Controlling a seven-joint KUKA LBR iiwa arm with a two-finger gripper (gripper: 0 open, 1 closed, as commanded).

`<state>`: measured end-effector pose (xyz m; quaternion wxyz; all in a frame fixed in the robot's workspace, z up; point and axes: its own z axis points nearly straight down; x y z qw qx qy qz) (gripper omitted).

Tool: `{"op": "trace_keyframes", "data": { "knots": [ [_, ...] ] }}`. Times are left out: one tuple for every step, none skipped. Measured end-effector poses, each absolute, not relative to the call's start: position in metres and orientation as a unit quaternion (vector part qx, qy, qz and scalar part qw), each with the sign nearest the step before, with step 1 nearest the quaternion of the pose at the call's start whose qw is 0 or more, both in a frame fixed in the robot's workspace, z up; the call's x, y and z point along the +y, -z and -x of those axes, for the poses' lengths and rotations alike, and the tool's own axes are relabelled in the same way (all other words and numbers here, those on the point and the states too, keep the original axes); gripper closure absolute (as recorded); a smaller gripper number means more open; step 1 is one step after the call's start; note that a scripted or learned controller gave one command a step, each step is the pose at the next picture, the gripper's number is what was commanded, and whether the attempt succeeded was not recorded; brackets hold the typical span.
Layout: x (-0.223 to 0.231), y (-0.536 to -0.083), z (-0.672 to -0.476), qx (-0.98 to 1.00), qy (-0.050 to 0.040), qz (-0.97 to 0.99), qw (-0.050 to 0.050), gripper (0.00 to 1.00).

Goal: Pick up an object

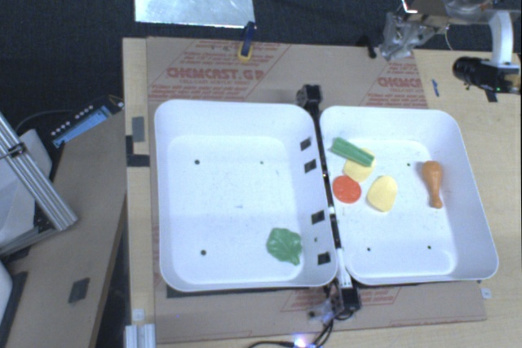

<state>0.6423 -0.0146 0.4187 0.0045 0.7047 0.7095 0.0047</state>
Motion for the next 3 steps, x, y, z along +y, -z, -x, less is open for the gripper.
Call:
{"op": "trace_keyframes", "data": {
  "knots": [
    [-0.119,-0.452,-0.669,0.705,-0.0011,-0.709,0.005,1.00],
    [-0.126,-0.542,-0.668,0.708,-0.0033,-0.706,0.006,1.00],
    [-0.099,-0.324,-0.623,0.708,0.0035,-0.707,-0.006,1.00]
  ]
}}
